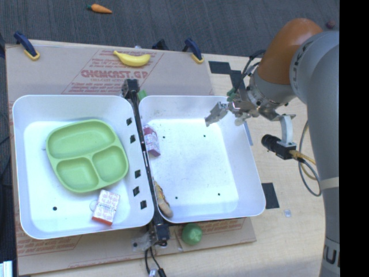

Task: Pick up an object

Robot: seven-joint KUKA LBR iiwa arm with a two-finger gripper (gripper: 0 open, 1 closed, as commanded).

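My gripper (219,113) hangs over the far right corner of the right bin (248,178), below the arm's orange band. A maroon and white packet (151,140) lies in that bin against its left wall, well to the left of the gripper. A tan, peanut-shaped item (162,202) rests at the same wall near the front. In the left bin (23,172) sit a green divided plate (86,154) and a small red and white box (106,206).
A toy banana (132,57) lies on the cardboard behind the bins. A green ball (192,234) sits on the bench in front of the right bin. An orange carrot (101,8) is on the floor beyond. Blue clamps (194,49) hold the cardboard's back edge.
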